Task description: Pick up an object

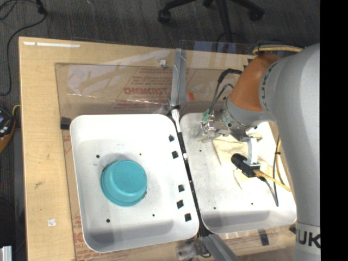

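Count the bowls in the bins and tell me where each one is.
1. A teal bowl sits in the left-hand bin, toward its near side. The arm covers part of the other bin, so more could be hidden there.

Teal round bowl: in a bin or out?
In: the teal round bowl rests inside the left white bin, on its floor.

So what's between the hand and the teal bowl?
In the camera view, the bins' meeting rims, with small black tabs, and bare white floor separate the hand from the teal bowl.
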You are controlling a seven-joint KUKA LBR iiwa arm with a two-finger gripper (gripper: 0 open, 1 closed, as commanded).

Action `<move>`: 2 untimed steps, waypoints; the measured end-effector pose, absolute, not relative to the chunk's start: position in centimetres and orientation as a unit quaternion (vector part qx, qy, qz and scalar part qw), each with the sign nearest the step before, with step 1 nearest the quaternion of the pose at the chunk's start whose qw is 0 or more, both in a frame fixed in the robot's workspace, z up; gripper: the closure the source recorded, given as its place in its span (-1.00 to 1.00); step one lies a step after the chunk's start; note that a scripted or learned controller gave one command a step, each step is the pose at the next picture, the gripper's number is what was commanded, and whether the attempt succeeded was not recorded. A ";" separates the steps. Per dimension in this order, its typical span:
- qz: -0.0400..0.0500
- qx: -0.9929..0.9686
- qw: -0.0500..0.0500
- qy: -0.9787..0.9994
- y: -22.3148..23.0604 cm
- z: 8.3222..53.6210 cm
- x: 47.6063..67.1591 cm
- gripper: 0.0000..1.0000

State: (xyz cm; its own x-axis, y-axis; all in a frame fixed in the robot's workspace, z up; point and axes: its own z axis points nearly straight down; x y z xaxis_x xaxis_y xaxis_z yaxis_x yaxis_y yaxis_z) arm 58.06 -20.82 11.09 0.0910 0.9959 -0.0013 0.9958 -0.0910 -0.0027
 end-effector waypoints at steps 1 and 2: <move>0.014 -0.764 0.014 -0.645 -20.5 12.5 63.4 1.00; 0.005 -0.752 0.000 -0.659 -18.0 11.6 61.8 1.00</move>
State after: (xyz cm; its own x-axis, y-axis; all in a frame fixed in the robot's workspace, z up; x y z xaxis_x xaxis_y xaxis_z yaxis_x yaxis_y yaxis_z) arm 61.81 -18.04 11.56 0.1316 0.9913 -0.0068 0.9913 -0.1316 -0.0064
